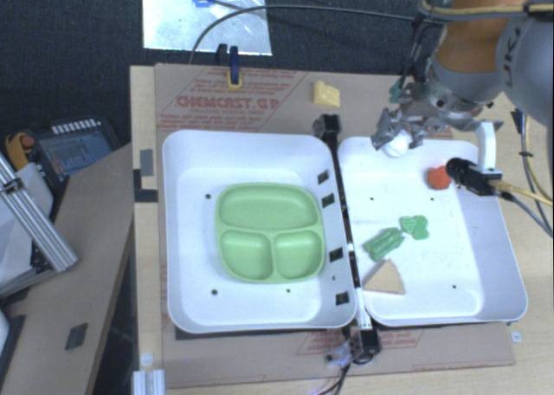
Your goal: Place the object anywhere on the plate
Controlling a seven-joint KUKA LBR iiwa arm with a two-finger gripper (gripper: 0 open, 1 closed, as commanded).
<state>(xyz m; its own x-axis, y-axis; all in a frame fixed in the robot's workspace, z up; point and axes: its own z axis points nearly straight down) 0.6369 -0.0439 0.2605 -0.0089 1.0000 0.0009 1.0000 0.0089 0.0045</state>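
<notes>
Gripper (pixel 396 138) sits at the far edge of the right bin (pixel 498 289), a small white object (pixel 396 147) at its tip — looks pinched between the fingers, so I'd call it closed on that. Plate (pixel 266 231) lies in the left bin (pixel 186 168), left of and nearer than the gripper — the carry goes that way across the divider. Arm (pixel 485 21) comes in from the far right, wrist tilted down. Red piece (pixel 438 177), green pieces (pixel 394 237), tan wedge (pixel 385 279) lie loose in the right bin.
</notes>
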